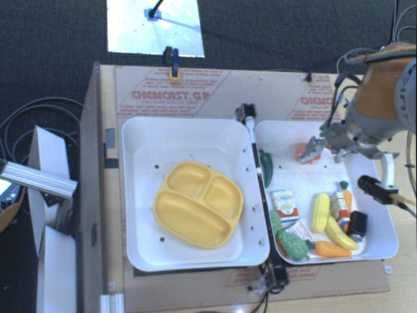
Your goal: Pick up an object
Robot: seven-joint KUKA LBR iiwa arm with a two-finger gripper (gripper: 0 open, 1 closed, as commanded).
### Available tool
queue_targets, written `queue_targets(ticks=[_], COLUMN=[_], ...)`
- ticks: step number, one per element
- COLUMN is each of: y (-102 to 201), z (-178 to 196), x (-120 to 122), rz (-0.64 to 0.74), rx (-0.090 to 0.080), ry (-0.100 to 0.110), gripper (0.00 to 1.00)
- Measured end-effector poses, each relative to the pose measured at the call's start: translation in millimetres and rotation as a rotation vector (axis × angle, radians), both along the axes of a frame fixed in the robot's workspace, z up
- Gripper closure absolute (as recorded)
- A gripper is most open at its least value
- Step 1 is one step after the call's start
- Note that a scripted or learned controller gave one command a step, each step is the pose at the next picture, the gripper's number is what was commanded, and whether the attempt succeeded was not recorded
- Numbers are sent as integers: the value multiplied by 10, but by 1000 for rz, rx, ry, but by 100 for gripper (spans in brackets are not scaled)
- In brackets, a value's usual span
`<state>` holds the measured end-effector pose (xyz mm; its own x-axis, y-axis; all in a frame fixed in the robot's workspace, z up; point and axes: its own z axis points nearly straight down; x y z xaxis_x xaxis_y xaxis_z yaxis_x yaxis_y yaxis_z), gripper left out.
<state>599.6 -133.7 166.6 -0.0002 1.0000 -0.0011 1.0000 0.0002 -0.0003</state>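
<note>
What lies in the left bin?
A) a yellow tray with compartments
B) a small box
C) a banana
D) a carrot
A: the yellow tray lies in the left bin; the banana, carrot and small box are in the right bin.

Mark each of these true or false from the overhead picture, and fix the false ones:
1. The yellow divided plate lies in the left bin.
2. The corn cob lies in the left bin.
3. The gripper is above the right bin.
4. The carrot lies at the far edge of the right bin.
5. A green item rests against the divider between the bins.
1. True: the yellow divided plate lies in the left bin.
2. False: the corn cob lies in the right bin.
3. True: the gripper hangs over the right bin's far part.
4. False: the carrot lies at its near edge.
5. True: the green item rests there.
</note>
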Motion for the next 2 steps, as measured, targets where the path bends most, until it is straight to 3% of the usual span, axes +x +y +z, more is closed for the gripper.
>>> queue_targets(ticks=[1,2], y=[-28,-25], z=[-757,-616], x=[398,392], rz=[5,6], rx=[-1,1], ry=[-4,-5], gripper=[0,100])
